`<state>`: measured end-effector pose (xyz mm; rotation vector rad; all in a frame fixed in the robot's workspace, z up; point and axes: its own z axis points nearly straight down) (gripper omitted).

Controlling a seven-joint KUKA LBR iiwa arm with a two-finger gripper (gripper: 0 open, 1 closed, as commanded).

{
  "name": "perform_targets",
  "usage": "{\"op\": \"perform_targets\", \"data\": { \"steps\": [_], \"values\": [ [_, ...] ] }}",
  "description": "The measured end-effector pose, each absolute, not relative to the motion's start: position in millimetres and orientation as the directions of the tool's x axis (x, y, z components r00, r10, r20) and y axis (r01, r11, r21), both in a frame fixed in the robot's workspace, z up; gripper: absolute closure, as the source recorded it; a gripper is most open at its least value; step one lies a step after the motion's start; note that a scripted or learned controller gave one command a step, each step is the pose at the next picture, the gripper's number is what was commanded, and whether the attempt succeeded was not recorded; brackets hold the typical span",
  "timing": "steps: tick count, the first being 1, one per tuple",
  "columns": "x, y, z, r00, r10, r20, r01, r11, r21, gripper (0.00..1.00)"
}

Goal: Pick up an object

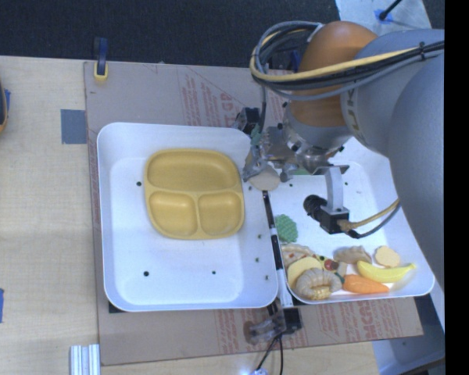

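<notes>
Two white bins: left bin (117, 209) held yellow divided tray (194, 191), right bin (371, 182) toy food (328, 276). Gripper (262, 170) sat over shared rims, open or closed could not be told; risk: descent striking rim, missing food

Yellow divided plate (194, 191) filling left bin's (125, 287) far half, near half open, toy food (348, 270) crowding right bin's (375, 174) near edge (arm (352, 69) overhanging its far part)
</notes>
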<state>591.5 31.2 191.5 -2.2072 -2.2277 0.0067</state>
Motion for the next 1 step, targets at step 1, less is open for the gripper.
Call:
{"op": "perform_targets", "data": {
  "steps": [1],
  "values": [
    [573.5, 15.3, 200.5, -0.002, 1.000, 0.000, 1.000, 0.002, -0.007, 1.00]
  ]
}}
